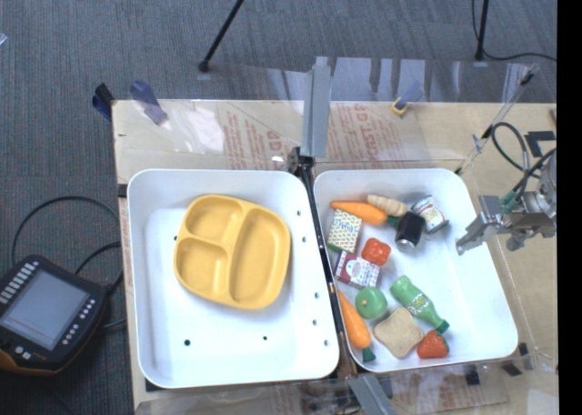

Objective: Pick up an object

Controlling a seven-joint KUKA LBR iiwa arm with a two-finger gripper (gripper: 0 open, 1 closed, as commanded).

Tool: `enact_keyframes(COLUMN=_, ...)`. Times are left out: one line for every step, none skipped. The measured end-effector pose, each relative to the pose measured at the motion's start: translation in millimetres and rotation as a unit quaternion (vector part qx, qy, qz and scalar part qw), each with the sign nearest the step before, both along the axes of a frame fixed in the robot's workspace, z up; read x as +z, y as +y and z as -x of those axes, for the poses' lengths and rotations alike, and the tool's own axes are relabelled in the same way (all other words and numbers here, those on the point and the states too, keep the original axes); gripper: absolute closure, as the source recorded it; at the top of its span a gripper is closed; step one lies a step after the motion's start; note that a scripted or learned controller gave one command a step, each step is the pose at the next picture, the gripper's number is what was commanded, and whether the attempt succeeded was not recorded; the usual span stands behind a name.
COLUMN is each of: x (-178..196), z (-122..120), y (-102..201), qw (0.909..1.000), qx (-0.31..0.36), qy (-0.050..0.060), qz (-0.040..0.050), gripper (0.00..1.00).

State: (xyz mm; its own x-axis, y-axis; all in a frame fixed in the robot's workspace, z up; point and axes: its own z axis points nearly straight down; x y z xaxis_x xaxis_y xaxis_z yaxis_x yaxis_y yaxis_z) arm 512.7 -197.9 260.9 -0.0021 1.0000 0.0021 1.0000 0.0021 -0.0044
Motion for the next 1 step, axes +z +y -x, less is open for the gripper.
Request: enact_keyframes(x=-159.0, z=-46.3, y=38.0, qw=0.9967, qx=0.081, qy=0.007, qz=-0.0032, gripper=0.00)
